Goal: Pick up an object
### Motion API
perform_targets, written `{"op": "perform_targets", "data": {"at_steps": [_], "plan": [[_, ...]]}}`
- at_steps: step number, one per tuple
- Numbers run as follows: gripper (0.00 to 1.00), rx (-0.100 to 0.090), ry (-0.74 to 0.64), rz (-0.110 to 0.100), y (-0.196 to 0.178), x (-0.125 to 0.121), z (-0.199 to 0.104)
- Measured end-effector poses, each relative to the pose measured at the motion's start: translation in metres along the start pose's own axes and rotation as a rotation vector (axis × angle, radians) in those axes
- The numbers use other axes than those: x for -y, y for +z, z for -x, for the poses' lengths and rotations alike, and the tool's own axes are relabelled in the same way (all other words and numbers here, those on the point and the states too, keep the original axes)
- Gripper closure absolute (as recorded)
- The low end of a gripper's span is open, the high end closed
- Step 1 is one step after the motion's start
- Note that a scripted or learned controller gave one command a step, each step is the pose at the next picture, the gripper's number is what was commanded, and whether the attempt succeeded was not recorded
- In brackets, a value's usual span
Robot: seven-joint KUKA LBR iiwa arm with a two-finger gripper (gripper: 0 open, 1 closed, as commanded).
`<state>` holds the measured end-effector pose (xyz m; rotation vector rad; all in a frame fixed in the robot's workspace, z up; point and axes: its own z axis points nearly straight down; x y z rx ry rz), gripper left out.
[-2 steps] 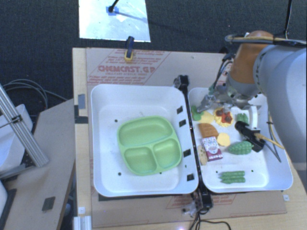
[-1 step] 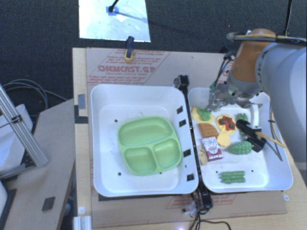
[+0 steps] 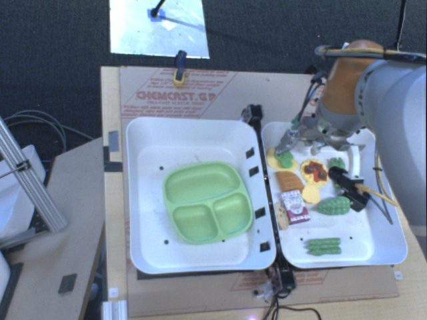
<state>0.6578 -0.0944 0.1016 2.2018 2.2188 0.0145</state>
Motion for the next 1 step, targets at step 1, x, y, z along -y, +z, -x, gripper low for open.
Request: {"op": "perform_targets", "data": {"at_steps": [1], "plan": [[0.00, 0.002, 0.005, 0.001, 0.0110, 0.0350, -0.0096]]}}
